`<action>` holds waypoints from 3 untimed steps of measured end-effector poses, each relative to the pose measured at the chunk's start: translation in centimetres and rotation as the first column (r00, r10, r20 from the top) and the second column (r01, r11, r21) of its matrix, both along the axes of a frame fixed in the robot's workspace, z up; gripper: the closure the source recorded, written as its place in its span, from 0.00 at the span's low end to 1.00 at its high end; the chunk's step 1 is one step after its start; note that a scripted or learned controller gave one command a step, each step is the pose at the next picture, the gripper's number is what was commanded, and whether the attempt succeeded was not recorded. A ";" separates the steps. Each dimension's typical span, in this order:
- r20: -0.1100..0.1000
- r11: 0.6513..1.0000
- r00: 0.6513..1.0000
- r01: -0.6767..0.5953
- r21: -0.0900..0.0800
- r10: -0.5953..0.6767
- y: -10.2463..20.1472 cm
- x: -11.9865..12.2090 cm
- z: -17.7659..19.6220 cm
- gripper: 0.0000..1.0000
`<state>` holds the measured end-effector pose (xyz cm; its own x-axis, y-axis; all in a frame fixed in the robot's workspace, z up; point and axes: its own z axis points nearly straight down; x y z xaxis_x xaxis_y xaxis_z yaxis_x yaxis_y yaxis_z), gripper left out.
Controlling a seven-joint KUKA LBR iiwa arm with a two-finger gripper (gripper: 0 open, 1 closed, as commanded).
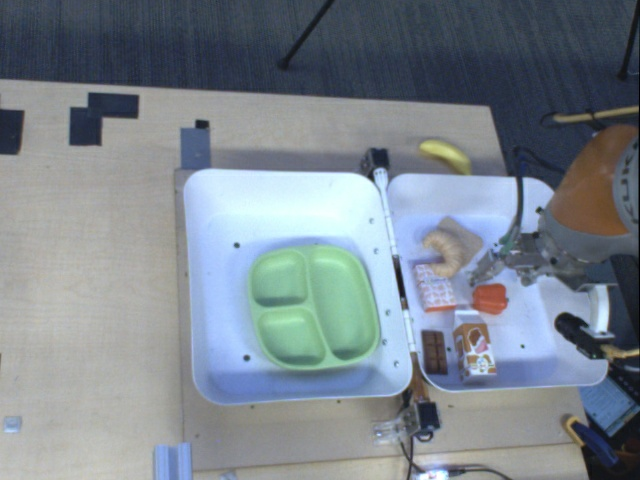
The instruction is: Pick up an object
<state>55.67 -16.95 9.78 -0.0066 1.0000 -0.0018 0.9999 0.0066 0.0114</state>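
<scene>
The right bin (530,193) holds several small items: a tan pastry-like piece (450,246), a pink-and-white packet (434,288), a red-orange object (490,298), a brown chocolate bar (433,351) and a small brown-and-white carton (475,350). My gripper (505,266) reaches in from the right and hangs over the bin's middle, just beyond the red-orange object and right of the pastry. Its fingers look spread apart with nothing between them.
The left bin (215,228) carries a green divided plate (312,306). A yellow banana (445,154) lies on the bench behind the right bin. A black clamp (376,158) sits where the bins meet, and cables trail near the front edge (415,423).
</scene>
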 end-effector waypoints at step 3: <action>-0.008 1.000 1.000 0.002 0.003 -0.002 9.6 -6.9 8.7 1.00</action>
<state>48.77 -7.38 18.49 -0.0046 1.0000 0.0009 1.0000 0.0046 0.0034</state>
